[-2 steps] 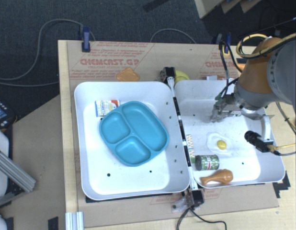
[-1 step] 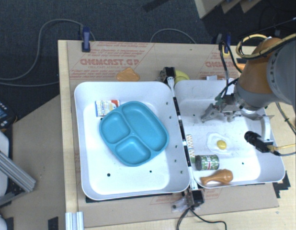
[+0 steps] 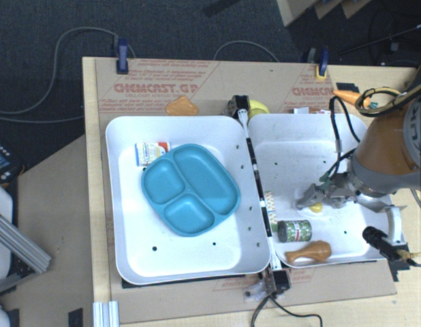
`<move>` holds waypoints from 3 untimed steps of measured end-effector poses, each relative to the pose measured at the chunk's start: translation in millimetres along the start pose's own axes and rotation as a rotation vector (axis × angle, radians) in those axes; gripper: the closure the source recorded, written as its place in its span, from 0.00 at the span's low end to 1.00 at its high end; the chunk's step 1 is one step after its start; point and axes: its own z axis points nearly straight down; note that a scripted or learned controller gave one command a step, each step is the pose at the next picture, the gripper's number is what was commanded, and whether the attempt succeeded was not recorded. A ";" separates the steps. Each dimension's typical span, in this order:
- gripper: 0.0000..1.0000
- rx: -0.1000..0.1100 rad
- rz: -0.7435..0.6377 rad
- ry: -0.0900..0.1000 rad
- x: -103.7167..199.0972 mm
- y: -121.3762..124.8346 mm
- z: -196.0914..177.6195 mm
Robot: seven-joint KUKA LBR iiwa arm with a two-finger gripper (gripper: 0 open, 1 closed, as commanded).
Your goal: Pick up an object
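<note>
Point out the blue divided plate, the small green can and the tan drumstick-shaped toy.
Blue divided plastic plate (image 3: 190,188): camera view, centre ridge.
Small green can lying on its side (image 3: 294,231): camera view, label.
Tan drumstick-shaped toy (image 3: 310,252): camera view, thick end.

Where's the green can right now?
The green can lies on its side in the right bin, near its front-left corner, just above the tan drumstick-shaped toy.
</note>
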 end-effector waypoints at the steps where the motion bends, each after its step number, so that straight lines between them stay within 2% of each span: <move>1: 1.00 -0.013 -0.004 -0.004 1.1 5.1 -12.7; 2: 0.00 -0.011 -0.003 -0.003 1.1 4.4 -11.7; 3: 0.00 -0.006 0.001 -0.001 -62.4 -38.6 -20.2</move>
